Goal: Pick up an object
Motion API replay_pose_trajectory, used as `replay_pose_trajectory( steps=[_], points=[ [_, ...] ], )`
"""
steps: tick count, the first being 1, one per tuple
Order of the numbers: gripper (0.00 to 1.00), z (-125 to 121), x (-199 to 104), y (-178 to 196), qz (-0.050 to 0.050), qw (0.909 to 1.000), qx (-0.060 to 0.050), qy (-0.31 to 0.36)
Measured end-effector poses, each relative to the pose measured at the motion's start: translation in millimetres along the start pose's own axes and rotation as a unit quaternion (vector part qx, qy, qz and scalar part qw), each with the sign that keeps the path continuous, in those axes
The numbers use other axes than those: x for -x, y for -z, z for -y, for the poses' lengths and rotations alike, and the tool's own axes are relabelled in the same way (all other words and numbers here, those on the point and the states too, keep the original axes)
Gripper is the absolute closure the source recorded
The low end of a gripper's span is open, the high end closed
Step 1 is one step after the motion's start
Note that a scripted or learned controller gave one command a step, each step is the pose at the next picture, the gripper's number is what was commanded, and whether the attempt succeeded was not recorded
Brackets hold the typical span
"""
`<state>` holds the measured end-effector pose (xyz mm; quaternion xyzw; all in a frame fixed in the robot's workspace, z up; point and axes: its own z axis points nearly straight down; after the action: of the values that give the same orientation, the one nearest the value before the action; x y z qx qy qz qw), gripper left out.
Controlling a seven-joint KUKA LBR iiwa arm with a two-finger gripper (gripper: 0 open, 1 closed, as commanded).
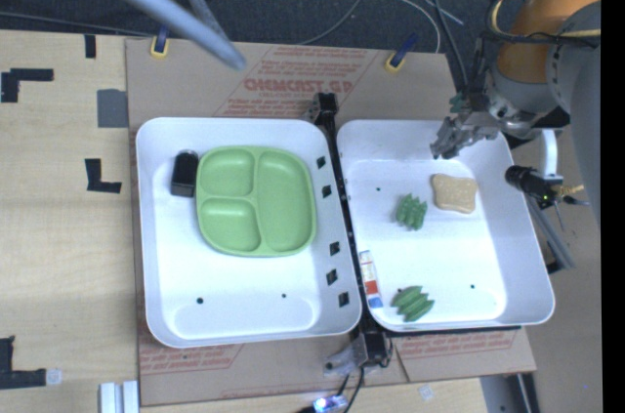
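jaws unreadable on our gripper, we hovered pre-grasp; next, descend toward the tan sponge at six o'clock

my wrist band orange | round divided plastic plate light green | rectangular block black | flat sponge-like piece tan | two shallow bins white

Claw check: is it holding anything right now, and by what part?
Nothing held. The claw sits over the right bin's far edge, apart from the tan piece.
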<state>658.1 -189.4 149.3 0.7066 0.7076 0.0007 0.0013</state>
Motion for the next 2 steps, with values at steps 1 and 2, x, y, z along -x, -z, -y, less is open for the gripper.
replay_pose_trajectory(
  steps=[1, 2],
  points=[
    [1.0, -5.5, -2.3, 63.8, 0.0, 1.0, 0.002, 0.0],
    [1.0, -6.5, -2.7, 93.6, 0.0, 1.0, 0.0, 0.0]
  ],
)
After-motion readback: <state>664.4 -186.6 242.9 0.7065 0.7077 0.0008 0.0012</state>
